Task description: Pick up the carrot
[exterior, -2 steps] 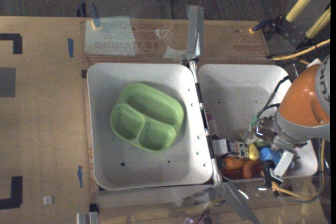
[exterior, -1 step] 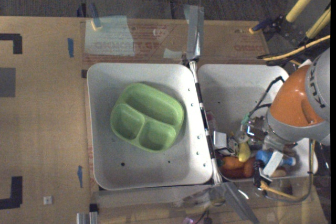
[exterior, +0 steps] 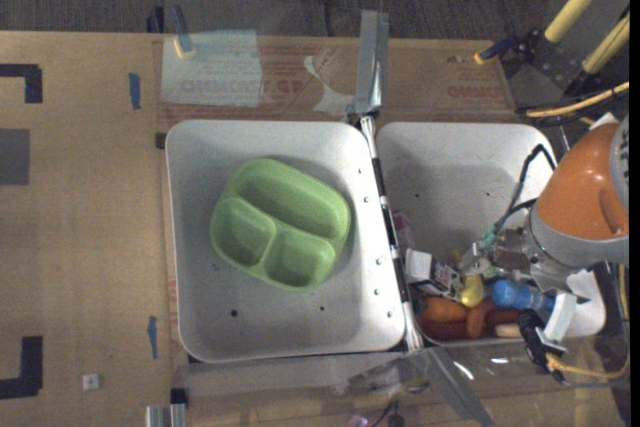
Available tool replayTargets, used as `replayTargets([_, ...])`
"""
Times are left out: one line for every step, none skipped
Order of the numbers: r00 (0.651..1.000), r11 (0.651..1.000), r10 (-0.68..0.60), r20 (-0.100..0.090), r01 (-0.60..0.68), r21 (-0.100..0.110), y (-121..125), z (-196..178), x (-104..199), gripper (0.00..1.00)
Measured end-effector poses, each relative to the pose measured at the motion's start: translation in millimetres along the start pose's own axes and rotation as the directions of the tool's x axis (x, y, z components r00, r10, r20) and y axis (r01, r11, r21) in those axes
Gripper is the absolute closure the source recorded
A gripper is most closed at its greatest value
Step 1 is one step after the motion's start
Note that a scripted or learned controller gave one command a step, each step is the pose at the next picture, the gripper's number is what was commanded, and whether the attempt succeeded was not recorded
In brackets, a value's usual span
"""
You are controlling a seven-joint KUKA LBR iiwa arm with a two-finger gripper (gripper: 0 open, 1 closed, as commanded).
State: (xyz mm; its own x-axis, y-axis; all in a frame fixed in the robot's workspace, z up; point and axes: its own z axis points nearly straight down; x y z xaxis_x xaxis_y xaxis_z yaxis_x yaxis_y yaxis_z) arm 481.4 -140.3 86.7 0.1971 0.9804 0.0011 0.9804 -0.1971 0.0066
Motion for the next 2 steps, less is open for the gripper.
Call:
replayTargets([0.917,0.917,0.399,0.005,-0.399,0.007,-8,-146,33,0.0])
replayTargets([0.932,0.931,0.364,-0.001,-0.363,-0.026,0,-25,30,0.0])
